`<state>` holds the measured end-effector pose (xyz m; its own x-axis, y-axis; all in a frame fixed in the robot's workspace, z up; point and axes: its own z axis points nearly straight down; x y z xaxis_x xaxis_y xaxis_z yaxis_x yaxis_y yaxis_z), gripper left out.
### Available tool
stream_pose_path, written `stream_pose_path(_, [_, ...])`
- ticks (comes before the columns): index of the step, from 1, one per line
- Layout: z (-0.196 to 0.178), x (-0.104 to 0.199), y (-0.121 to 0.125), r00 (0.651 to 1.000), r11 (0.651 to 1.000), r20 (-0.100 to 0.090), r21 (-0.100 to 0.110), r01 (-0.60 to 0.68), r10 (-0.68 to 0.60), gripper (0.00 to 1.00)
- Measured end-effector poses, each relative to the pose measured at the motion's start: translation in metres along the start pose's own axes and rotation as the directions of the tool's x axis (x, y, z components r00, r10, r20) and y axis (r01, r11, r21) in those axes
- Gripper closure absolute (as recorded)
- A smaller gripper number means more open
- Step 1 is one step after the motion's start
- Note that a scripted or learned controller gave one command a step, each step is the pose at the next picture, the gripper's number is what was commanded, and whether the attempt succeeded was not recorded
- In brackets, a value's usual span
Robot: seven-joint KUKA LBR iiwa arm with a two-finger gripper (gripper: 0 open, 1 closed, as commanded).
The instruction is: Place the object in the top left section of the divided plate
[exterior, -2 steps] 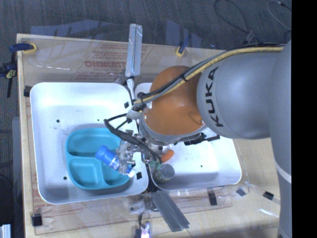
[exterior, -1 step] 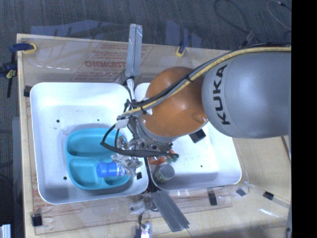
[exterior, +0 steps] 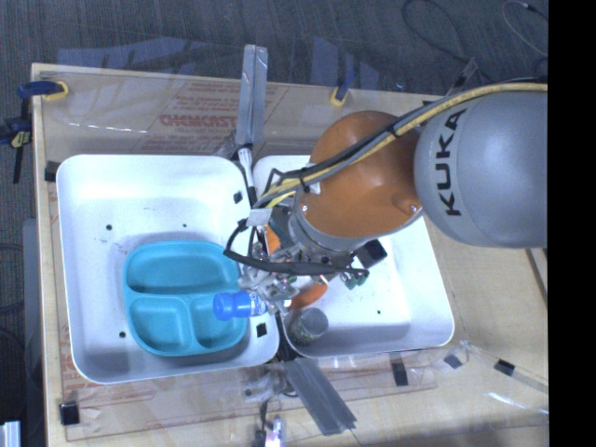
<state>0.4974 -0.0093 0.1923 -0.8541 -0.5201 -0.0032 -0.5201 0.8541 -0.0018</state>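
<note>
Camera view: the arm (exterior: pixel 466 170) reaches in from the right, its orange band (exterior: pixel 363 180) hanging over the right bin (exterior: pixel 424 291). The jaws (exterior: pixel 265 296) sit low over the shared rim between the two bins, and I cannot tell how far apart they stand under the cables. A blue bottle-like object (exterior: pixel 233 305) lies right at the jaws, over the right edge of the teal divided plate (exterior: pixel 182 296) in the left bin (exterior: pixel 93 250). The plate's top section lies open, with bare white floor above and left of it. In the right bin, an orange piece (exterior: pixel 312 294) and a grey cylinder (exterior: pixel 310 324) crowd close under the wrist.
</note>
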Motion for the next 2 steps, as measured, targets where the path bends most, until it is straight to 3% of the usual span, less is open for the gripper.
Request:
stream_pose_path(1, [0.0006,-0.0078,0.0301,0.962,0.962,-0.002,-0.003,0.274,-0.274,1.00])
stream_pose_path(2, [0.0006,-0.0077,0.0300,0.962,0.962,-0.003,-0.003,0.274,-0.274,0.00])
